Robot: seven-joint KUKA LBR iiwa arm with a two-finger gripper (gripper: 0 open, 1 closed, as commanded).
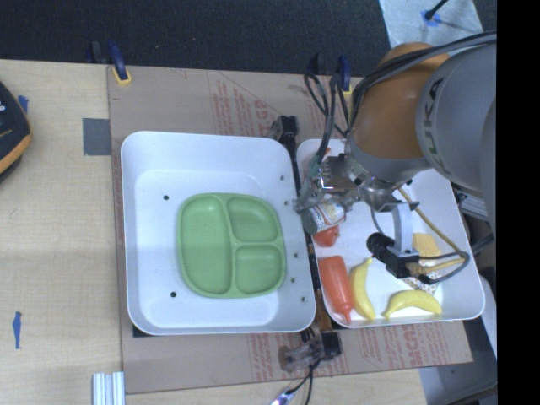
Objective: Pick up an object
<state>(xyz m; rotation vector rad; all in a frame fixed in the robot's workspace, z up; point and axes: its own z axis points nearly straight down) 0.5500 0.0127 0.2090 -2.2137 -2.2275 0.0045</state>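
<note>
Divided plate (232, 245) in left bin (143, 163), two bananas (363, 289) in right bin (468, 298), carrot (337, 283) left of them

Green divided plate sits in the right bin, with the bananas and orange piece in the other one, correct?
Not quite: the camera view shows the green divided plate in the left bin. The bananas and orange piece lie in the right bin.

The grey arm (439, 99) reaches in from the right, its gripper (325, 201) lowered.
</note>
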